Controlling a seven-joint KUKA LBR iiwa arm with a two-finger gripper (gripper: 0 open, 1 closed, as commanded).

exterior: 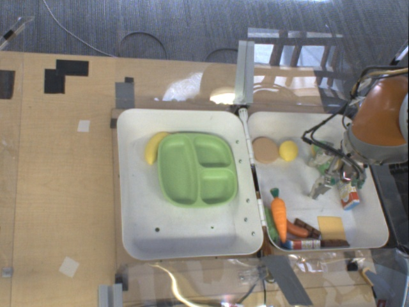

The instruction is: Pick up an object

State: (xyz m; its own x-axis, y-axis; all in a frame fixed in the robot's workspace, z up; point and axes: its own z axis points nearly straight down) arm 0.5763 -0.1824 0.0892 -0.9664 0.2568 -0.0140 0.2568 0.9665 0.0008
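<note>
Nearest the camera, along the front wall of the right bin (377, 238), lie a carrot (278, 215), a brown bar (307, 228), a marker-like stick (302, 243) and a tan square block (331, 226); farther back sit a round tan piece (264, 150) and a yellow lemon (288, 150). The left bin (137, 235) carries a green divided plate (196, 169) with a banana (152, 147) just behind its left edge. Any of these could serve as the object; none is lifted yet. The hand (321, 187) hangs low over the right bin's right half, its fingers apparently spread and holding nothing, with a small red and white item (350, 200) just beside it. A good pick probably means centring over one lone item, such as the lemon, before descending, since the front cluster is crowded. The arm (378, 123) enters from the right, wrist pointing down and leftward.
</note>
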